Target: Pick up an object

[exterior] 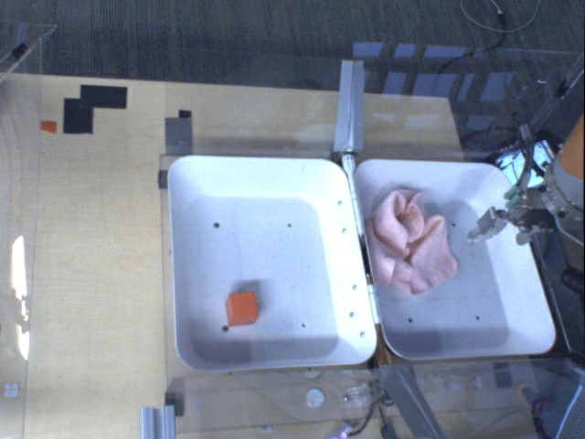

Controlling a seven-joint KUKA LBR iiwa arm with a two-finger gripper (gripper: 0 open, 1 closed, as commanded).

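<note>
Camera view is showing the gripper (494, 225) hanging over the right bin (512, 337), just beside the pink cloth (411, 242) that is lying crumpled in that bin's left half. An orange block (242, 308) is sitting in the left bin (274, 176), well apart from the arm. Nothing is being held, so the approach step seems to be in hand; next, the gripper is needing to shift left over the cloth and descend. Whether the jaws are apart or together I cannot tell, since the wrist is cut off at the frame's edge and the fingers are looking blurred
</note>
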